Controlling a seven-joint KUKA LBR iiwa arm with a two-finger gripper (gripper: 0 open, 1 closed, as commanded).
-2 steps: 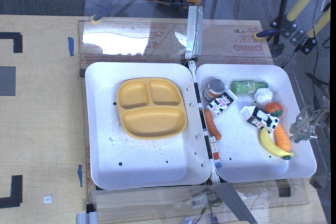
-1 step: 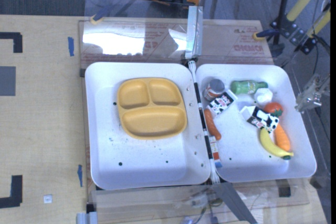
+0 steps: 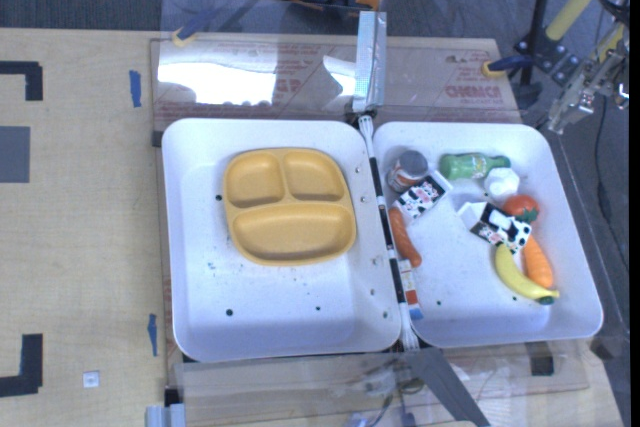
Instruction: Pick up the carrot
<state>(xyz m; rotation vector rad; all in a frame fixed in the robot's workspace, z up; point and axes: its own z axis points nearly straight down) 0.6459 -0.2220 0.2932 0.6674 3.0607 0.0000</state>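
The carrot [image 3: 539, 261] is a short orange tapered piece in the right bin [image 3: 470, 305], near its right wall. It lies along the right side of a yellow banana [image 3: 520, 277] and touches it. Its upper end sits just below a black-and-white patterned toy [image 3: 503, 228] and a red-orange round piece [image 3: 519, 207]. A second, longer orange-red piece [image 3: 403, 237] lies along the right bin's left wall.
The right bin also holds a green bottle [image 3: 472, 164], a white lump [image 3: 501, 182], a small can [image 3: 408, 167] and another black-and-white toy [image 3: 421, 196]. A yellow divided plate [image 3: 289, 203] lies in the left bin [image 3: 270, 315]. Stands and cables crowd the far right.
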